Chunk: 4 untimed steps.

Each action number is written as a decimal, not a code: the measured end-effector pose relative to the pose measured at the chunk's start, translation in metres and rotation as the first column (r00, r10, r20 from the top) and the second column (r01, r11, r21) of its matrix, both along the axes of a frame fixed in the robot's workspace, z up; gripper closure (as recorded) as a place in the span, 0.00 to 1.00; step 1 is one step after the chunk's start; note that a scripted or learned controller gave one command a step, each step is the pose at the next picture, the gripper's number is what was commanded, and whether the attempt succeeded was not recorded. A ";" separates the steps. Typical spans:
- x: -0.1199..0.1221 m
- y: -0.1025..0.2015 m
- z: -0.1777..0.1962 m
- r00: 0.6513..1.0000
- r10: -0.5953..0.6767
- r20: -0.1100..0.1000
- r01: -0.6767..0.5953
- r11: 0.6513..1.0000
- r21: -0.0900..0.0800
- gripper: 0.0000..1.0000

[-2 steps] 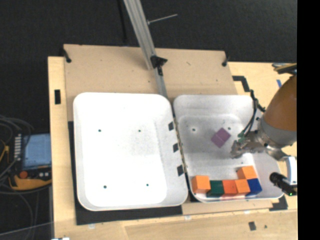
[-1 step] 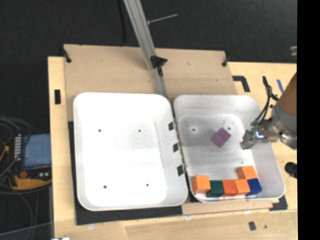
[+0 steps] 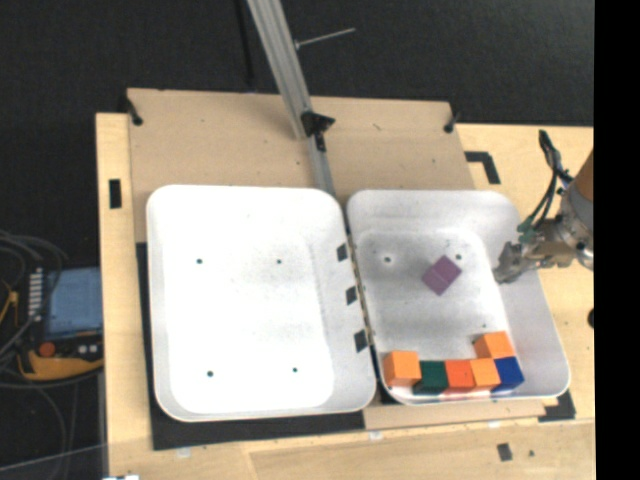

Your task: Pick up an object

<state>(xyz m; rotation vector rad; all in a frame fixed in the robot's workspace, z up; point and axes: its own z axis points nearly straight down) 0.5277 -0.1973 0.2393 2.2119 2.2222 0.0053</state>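
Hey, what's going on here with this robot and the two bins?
The arm reaches in from the right, its gripper at the right edge of the right bin. A purple block lies alone mid-bin; orange, green and blue blocks sit along the near edge. Nothing visibly held yet. The left bin sits alongside.

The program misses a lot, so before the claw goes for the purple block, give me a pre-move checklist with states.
1. Purple block lies alone, apart from other blocks: ok.
2. Block sits inside the right bin, away from its walls: ok.
3. Claw is at the bin's right edge, not yet over the block: not ok.
4. Claw open wide enough: cannot tell.
5. Path from claw to block is free of the block row along the near wall: ok.
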 end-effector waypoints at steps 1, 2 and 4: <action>0.002 -0.001 0.051 1.000 0.001 0.000 -0.001 1.000 0.000 1.00; 0.019 0.058 0.051 1.000 0.003 -0.003 -0.003 1.000 0.001 1.00; 0.043 0.161 0.038 1.000 0.002 -0.005 -0.002 1.000 0.002 1.00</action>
